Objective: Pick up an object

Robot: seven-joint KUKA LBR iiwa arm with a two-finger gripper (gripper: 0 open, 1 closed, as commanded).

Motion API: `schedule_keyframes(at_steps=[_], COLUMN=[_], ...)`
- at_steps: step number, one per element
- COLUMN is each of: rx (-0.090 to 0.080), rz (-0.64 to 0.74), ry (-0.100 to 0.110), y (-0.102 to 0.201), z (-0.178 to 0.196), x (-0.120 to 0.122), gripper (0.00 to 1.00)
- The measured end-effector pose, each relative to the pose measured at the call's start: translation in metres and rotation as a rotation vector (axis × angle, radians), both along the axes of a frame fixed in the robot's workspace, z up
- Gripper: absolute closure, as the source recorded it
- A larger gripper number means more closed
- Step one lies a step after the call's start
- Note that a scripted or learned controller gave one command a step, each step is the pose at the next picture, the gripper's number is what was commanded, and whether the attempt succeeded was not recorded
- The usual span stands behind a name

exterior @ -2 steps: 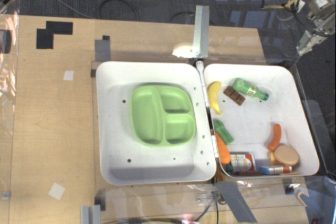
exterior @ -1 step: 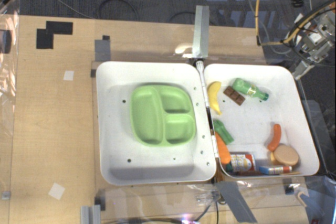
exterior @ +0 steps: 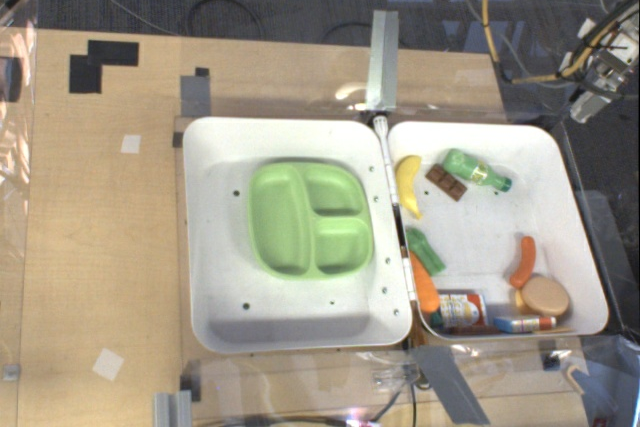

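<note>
The grey gripper (exterior: 600, 85) hovered at two o'clock, grip state unclear; the green plastic bottle (exterior: 476, 170) lay toward eight o'clock.

Divided plate (exterior: 308, 218) in left bin (exterior: 205, 215); banana (exterior: 408, 185), bottle (exterior: 476, 170) in right bin (exterior: 560, 215)

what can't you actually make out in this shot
- Gripper, camera view: at the upper right edge, small, blurred and tangled in cables.
- Small printed can lying in the right white bin: label too small to read.
- Orange carrot: its lower end is tucked behind the can and the bin wall.
- Thin marker-like tube: too small to identify, partly under the round tan disc.
</note>
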State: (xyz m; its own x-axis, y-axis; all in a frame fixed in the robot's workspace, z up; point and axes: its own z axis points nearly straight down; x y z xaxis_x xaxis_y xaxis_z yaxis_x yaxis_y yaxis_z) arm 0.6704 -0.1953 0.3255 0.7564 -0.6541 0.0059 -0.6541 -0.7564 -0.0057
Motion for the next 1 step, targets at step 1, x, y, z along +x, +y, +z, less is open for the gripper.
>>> schedule_keyframes(at_steps=[1], rx=[0.001], rz=[0.006], ry=[-0.007], y=[0.0035], z=[0.0129], x=[0.0021], gripper=[1.0])
